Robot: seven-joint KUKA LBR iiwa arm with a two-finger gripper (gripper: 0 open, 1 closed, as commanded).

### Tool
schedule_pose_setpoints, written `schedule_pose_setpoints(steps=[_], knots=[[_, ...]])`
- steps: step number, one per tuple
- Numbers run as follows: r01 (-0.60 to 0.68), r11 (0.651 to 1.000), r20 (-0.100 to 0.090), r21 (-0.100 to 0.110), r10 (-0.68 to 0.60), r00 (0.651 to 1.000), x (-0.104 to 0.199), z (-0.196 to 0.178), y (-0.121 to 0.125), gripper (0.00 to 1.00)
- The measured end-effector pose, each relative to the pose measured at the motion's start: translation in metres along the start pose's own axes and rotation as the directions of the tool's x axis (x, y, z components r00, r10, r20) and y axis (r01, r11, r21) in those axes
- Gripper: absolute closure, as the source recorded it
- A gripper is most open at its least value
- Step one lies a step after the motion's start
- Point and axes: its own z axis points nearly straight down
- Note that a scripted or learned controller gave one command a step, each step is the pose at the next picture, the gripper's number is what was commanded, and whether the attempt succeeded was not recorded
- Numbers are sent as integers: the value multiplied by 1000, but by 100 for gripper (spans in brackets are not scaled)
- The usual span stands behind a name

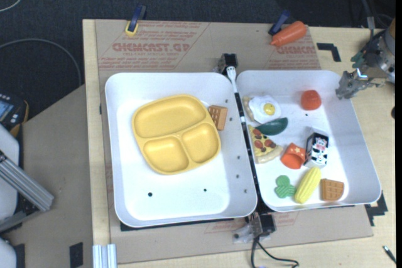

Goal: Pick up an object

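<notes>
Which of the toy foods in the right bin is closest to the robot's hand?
The red tomato, alone near the bin's far right corner; the other toys lie farther from the hand.

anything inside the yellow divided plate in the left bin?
The yellow plate shows three bare compartments. A waffle piece sits just outside its right rim. The left bin floor beneath the plate is covered.

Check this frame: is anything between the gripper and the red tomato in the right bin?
Nothing visible. The gripper sits over the right bin's upper right rim, and the tomato lies apart from the other toys, with bare bin floor between them. The nearest neighbour, the fried egg, is on the tomato's far side.
</notes>
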Motion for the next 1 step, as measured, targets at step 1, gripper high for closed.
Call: schedule_pose_setpoints(steps=[1], knots=[[5,1000,-4,5,-5,1000,48,-8,-6,100]])
